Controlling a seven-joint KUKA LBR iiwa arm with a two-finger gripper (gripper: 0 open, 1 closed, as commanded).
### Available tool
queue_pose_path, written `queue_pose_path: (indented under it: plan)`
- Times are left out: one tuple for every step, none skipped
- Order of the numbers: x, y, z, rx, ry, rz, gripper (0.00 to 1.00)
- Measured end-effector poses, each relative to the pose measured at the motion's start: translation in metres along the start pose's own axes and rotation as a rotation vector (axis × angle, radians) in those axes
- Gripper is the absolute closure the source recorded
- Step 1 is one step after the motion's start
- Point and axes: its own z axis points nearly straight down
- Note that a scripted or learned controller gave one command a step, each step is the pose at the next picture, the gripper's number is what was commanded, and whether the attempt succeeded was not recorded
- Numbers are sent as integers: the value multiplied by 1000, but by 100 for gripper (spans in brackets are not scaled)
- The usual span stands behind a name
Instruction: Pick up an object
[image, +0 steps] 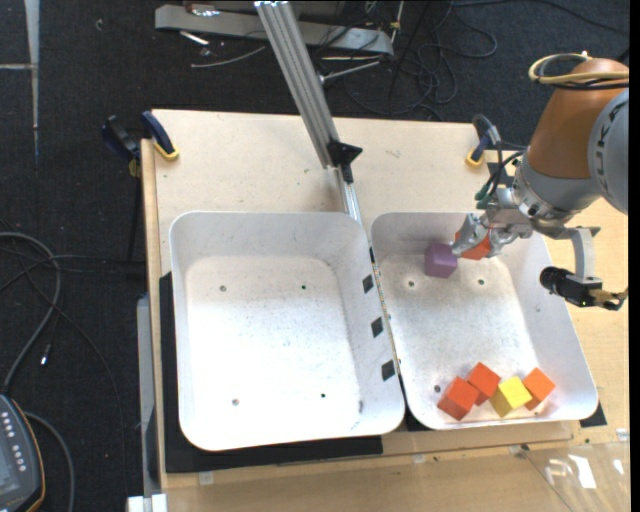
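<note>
- A pale wooden bench stands on a dark floor strewn with black cables, and clamps grip its far corners.
- A slanted metal rail runs down from the top toward the gap between the two bins.
- The left bin is a shallow white tray with a speckled floor.
- The right bin sits just beside it, their rims touching along the middle.
- The arm reaches in from the right, its orange band above the wrist.
- The gripper hangs over the far part of the right bin, and I cannot tell how its fingers stand.
- A purple block is just beside the gripper's tip, at its left; whether they touch is unclear.
- Two orange blocks lie together in the near right corner of the right bin.
- A yellow block lies touching them.
- A third orange block lies at the yellow block's right.
</note>
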Motion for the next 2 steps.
queue_pose_path:
  plan:
    - [104,-4,-23,6,2,-1,100]
    - [182,15,-7,7,2,-1,100]
